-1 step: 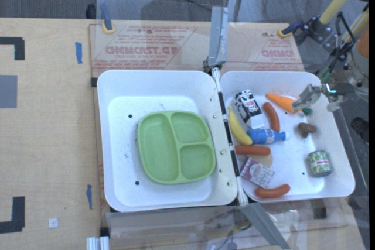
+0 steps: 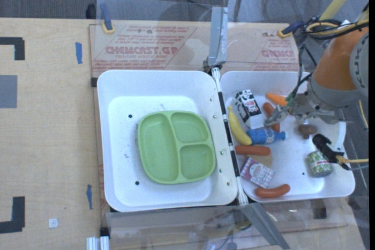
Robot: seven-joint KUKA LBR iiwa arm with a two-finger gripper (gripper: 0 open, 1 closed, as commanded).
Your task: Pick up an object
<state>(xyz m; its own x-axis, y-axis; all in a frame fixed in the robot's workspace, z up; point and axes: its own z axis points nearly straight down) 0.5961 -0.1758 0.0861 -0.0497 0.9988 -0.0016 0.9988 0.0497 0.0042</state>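
Gripper point(image 2: 275, 117) sits low in the right bin point(image 2: 337, 184), just above the blue bottle point(image 2: 265, 137) — fingers' state: cannot tell. Bottle lies flat, long axis left-right, beside one banana point(image 2: 237, 127). Below it: two sausages point(image 2: 253, 150) point(image 2: 272, 191), one packet point(image 2: 256, 173). Arm point(image 2: 343, 70) enters from its right.

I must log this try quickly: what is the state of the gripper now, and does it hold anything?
Gripper: low in the right bin, above the blue bottle; open or closed cannot be told, and no object is seen held.
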